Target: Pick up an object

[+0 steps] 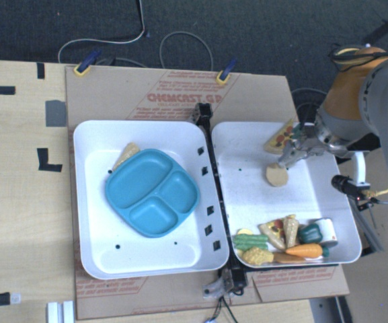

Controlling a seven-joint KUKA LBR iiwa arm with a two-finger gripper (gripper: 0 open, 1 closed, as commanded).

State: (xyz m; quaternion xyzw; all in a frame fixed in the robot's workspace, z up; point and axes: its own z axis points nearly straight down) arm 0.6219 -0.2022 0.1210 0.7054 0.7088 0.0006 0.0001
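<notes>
Glossy smooth plastic: the blue divided tray (152,192) and both white bins (86,180). Matt brown cardboard (180,96) beneath; pale wood-grain worktop (19,200).

Pale wood bench (19,200), black tape marks (46,160) on it. Brown cardboard sheet (180,96) on bench. Dark grey carpet (247,19) beyond bench, thin cables (140,25) looping across.

The grey arm (375,103) reaches in from the right edge, its orange band (352,79) bent above the wrist. The wrist angles down and to the left, carrying the gripper (289,159) low, its tip pointing down-left.
</notes>
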